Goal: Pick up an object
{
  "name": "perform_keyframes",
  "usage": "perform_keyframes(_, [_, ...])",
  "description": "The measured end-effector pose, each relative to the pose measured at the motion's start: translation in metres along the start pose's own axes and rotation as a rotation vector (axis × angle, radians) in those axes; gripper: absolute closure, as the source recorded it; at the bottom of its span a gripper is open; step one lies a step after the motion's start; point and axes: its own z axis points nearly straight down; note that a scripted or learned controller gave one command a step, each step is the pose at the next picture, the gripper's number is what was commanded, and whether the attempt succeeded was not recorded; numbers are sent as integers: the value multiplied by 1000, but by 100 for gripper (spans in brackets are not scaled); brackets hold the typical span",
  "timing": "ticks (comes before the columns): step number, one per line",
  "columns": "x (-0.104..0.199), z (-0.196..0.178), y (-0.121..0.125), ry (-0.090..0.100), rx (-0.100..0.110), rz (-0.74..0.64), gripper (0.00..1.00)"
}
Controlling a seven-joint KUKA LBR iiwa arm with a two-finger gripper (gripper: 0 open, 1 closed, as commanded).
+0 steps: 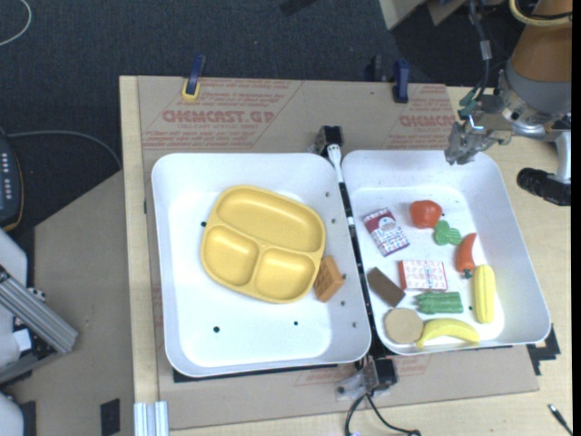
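So nothing's been grabbed yet: the toy food, like the red tomato (425, 213), is piled in the right bin (508, 198), well apart from the yellow tray (261, 243) in the left bin (182, 271). The gripper (461, 148) is parked above the right bin's far rim; its opening can't be told. Looks like the approach step, so a target has to be picked and lined up over

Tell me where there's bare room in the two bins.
Left bin: bare floor below the yellow tray and along its left wall. Right bin: bare at the back, near the tool; crowded from the tomato to the banana.
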Motion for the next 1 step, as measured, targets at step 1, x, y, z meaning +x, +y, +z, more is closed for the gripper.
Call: perform_keyframes(1, [0, -1, 1, 1, 5, -1, 100])
